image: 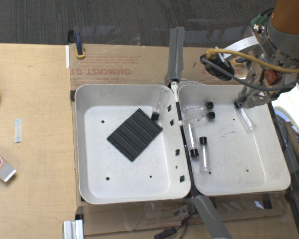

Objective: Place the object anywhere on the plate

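A dark ribbed square plate (pixel 135 134) lies turned like a diamond on the floor of the left bin (pixel 89 173). My gripper (pixel 249 100) is over the upper right part of the right bin (pixel 269 173). A clear tube (pixel 245 118) with a black cap slants down from right under the gripper tip. The arm hides where they meet, so I cannot tell if the tube is held. Several more clear tubes with black caps lie in the right bin's left half, among them one pair (pixel 198 111) and a longer tube (pixel 205 156).
Another clear tube (pixel 158 105) with a black cap leans against the left bin's right wall, just above the plate's upper corner. A grey divider bar (pixel 176 54) runs between the bins at the back. Cables (pixel 224 63) hang off the arm over the right bin's back edge.
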You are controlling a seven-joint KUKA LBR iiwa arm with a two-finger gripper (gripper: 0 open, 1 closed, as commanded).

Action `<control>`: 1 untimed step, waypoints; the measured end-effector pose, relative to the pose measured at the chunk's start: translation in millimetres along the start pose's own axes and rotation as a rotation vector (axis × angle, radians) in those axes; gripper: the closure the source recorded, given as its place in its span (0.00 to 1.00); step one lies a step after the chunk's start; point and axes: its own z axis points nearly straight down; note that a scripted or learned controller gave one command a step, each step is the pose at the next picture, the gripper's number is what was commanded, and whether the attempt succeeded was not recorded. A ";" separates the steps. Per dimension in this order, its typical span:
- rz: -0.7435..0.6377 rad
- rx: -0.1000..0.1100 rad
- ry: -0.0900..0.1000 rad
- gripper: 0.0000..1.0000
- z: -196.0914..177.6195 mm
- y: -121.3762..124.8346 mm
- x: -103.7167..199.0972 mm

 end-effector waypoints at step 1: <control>-0.143 0.000 -0.002 1.00 0.3 -4.4 94.5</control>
